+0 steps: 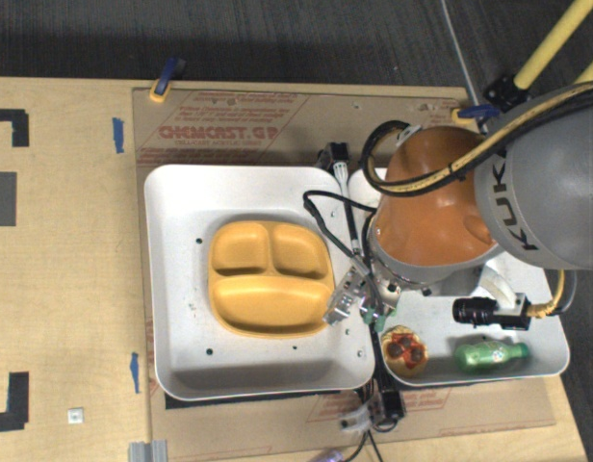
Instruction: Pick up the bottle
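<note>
- Arm [542, 195]: grey, rounded casing with white "KU" lettering.
- Band [431, 200]: wide, glossy orange, above the wrist.
- Cables [340, 210]: black, looped beside the band.
- Hose [556, 37]: yellow, running along the arm.

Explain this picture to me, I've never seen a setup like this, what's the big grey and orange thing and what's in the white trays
The big grey and orange shape is a robot arm, seen from a camera fixed above the bench and looking down at a slant. It reaches in from the right. Its gripper sits low over the seam between two shallow white bins. The left bin holds a yellow divided plate with three compartments. The right bin, partly under the arm, holds a green bottle lying on its side and a small round red and orange object I can't identify. The bottle is what it should pick up, and nothing touches it.
</note>
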Robot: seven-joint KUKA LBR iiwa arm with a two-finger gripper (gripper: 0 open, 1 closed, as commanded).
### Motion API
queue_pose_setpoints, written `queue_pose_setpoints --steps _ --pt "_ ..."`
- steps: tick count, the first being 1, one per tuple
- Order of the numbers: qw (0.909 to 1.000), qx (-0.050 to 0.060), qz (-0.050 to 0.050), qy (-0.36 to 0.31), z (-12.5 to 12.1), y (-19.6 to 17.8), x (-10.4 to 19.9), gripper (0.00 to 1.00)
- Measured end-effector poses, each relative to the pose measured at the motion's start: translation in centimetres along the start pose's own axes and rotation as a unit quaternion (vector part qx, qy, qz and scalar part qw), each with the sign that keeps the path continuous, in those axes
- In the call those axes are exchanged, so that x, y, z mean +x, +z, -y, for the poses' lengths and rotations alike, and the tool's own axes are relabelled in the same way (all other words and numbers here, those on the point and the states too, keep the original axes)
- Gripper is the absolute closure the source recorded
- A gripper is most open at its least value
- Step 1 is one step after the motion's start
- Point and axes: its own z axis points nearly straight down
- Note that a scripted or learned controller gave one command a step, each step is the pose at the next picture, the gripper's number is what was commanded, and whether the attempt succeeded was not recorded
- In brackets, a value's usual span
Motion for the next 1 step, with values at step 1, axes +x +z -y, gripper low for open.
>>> queue_pose_setpoints --steps 1 --pt "1.0 -0.001 0.002 -0.001 6.77 -1.36 -4.45 1.0"
